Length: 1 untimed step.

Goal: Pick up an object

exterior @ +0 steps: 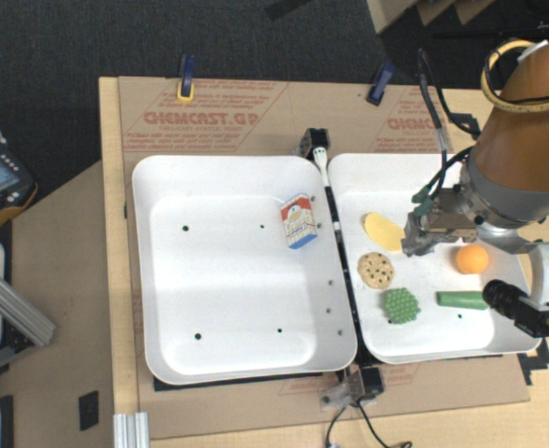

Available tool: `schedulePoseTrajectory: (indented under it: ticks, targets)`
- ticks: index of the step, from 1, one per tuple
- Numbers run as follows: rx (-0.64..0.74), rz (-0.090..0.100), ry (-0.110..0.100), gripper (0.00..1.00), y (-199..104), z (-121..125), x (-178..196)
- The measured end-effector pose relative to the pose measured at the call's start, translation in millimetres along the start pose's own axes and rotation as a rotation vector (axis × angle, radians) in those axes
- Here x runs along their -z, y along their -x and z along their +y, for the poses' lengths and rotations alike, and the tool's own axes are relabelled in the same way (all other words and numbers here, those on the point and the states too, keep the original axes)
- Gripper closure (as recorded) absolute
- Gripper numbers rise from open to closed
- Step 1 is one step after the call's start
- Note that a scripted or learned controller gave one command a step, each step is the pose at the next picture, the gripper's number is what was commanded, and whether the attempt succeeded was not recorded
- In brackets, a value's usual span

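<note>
Gripper [416, 241] first: my gripper hangs low over the right bin [387, 343], at the end of my big grey arm [517, 157] with its orange band. It is dark and small from up here, and I cannot tell how it is set. Nothing sits in it that I can see.

Looking down from the one camera, the right bin has lots of little things in it. A yellow piece [381, 230] lies just beside my gripper, on the side toward the other bin. Below that is a round cookie [376, 270] with dark spots. Near the cookie, a bit lower, sits a bumpy green ball [401, 305]. An orange ball [471, 259] rests on the far side of my gripper, close to my arm. A long green thing [460, 299] lies flat below the orange ball. One end of it is next to a black part of my arm.

The left bin [162, 278] holds just one thing I can make out. It is a small carton [298, 221] with red, white and blue on it. It sits near the wall between the two bins, toward the back.

Both bins rest side by side on a brown cardboard sheet [209, 110] with red letters.
</note>
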<state>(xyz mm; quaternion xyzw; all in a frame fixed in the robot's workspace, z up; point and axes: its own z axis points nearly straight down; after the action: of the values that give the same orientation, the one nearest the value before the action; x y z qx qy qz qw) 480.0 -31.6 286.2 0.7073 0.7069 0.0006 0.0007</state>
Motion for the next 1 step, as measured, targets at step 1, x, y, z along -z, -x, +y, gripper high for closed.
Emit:
schedulePoseTrajectory:
  ticks: [1]
  targets:
    - [0.000, -0.001, 0.001, 1.00, 0.0, 0.6, 9.9]
